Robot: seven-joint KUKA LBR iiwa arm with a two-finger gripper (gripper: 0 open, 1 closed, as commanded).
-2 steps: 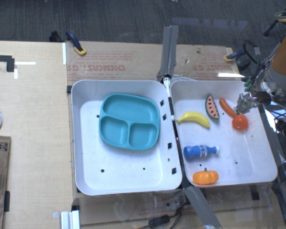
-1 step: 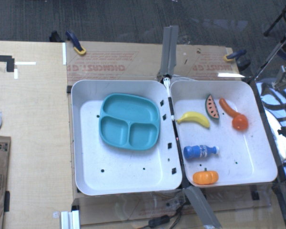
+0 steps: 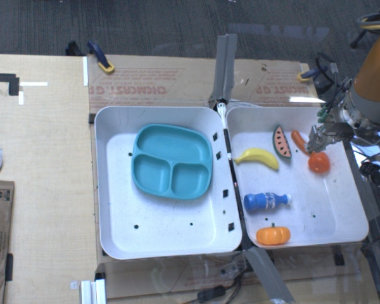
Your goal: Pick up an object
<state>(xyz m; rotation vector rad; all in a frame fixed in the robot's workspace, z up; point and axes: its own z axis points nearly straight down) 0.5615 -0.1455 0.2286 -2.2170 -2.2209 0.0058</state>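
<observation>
The right bin (image 3: 342, 227) holds a yellow banana (image 3: 258, 158), a watermelon slice (image 3: 280, 142), a small orange carrot (image 3: 297, 141), a red tomato (image 3: 318, 163), a blue bottle (image 3: 266, 201) lying on its side, and an orange pumpkin (image 3: 273, 235) near the front wall. My gripper (image 3: 316, 143) reaches in from the right and hangs low over the bin's far right part, just above the tomato and beside the carrot. Nothing shows between its fingers.
The left bin (image 3: 114, 227) bears a teal divided plate (image 3: 172, 161). A grey divider post (image 3: 225, 68) rises between the bins at the back. Clamps and cables sit on the cardboard behind the bins. The arm's orange band (image 3: 372, 75) is at the right edge.
</observation>
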